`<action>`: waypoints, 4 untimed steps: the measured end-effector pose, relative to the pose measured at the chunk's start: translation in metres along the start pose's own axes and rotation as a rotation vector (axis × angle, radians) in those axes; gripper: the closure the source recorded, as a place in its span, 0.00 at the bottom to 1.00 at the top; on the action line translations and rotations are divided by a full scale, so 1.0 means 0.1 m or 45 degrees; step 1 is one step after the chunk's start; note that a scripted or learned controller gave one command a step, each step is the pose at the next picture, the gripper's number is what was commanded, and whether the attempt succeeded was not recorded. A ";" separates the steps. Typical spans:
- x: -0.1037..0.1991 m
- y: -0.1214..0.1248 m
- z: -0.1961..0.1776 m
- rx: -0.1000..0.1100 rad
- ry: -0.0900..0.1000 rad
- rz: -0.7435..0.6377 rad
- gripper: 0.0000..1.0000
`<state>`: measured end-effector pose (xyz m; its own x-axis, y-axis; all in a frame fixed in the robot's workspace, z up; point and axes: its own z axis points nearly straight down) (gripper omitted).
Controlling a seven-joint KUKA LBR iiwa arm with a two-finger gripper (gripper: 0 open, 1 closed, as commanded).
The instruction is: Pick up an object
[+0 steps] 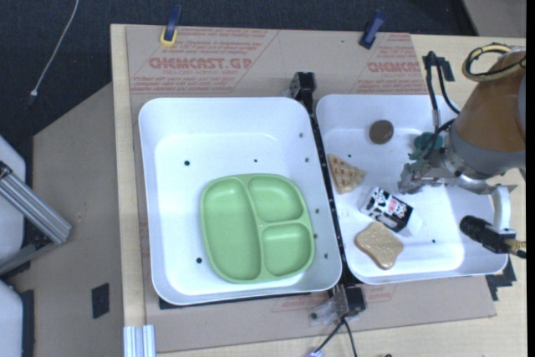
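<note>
The right bin point(443, 263) holds a round brown cookie point(381, 131) near its back, a tan waffle-like piece point(344, 173) at its left wall, a black-and-white packet point(387, 208) in the middle and a tan bread slice point(379, 245) near the front. My gripper point(415, 176) hangs over this bin, just right of and slightly behind the packet, below the arm's orange band point(495, 109). I see nothing held in it.
The left bin point(167, 130) carries a green divided plate point(256, 226). A black clamp point(303, 84) sits at the back between the bins. Cables point(435, 79) and a black fitting point(489, 235) hang by the arm on the right.
</note>
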<state>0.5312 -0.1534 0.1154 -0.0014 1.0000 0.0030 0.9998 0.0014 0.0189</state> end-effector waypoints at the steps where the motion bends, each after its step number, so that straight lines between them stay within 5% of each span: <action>1: 0.00 0.07 -0.43 0.017 -0.007 0.000 1.00; 3: 0.08 0.18 -1.52 0.014 -0.007 0.000 1.00; 4: 0.54 0.19 -1.52 0.024 -0.001 -0.005 1.00</action>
<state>0.5475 -0.1000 0.2683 -0.0055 1.0000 0.0020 1.0000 0.0055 -0.0003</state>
